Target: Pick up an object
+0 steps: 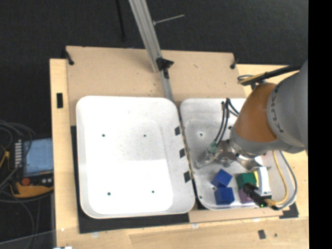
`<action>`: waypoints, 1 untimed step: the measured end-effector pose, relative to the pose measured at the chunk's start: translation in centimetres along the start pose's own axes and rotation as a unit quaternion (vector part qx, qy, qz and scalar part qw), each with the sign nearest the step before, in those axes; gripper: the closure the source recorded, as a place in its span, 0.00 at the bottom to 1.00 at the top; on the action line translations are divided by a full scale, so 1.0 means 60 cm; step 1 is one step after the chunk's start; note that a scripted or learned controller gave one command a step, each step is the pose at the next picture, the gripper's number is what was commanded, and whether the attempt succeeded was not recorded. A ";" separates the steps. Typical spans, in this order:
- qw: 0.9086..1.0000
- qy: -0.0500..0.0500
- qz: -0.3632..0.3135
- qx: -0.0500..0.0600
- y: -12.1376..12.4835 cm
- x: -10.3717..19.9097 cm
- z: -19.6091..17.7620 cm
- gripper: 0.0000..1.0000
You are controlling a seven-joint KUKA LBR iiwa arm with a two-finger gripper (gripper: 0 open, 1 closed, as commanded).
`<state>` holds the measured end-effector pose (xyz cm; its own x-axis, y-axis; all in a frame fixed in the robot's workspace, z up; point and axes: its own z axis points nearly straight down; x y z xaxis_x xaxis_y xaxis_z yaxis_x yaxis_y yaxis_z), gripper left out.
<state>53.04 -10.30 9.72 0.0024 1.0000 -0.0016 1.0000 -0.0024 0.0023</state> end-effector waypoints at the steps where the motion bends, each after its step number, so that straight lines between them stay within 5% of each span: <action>1: 1.000 0.001 0.004 -0.002 0.002 -0.001 -0.020 1.00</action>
<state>53.16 -10.36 10.92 0.0112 0.9999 -0.0004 0.9999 -0.0112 0.0064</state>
